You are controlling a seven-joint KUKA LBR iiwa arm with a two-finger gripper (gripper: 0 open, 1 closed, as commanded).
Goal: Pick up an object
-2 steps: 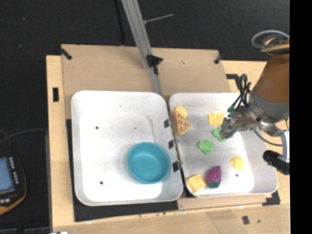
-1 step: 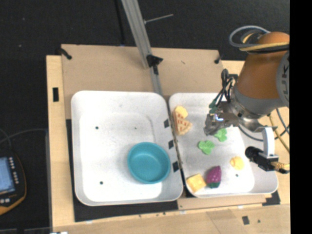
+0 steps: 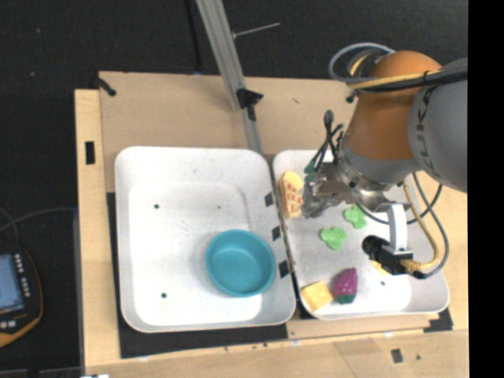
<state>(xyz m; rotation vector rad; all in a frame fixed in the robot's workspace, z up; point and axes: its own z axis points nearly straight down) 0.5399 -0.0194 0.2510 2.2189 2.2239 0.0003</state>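
Hovering low over the right bin [image 3: 429,296] | claw [image 3: 313,199] | grip state: cannot tell, wrist blocks view | waffle-like yellow piece [image 3: 293,193] just left of claw, probably the target | step: reaching | next: settle onto it, then lift

Both bins: left bin [image 3: 157,179] and right bin [image 3: 425,294] look smooth white plastic, lightly speckled. Blue bowl [image 3: 240,262] matt plastic; bench [image 3: 173,109] matt, wood-like board. Orange band [image 3: 390,105] on arm glossy, smooth.
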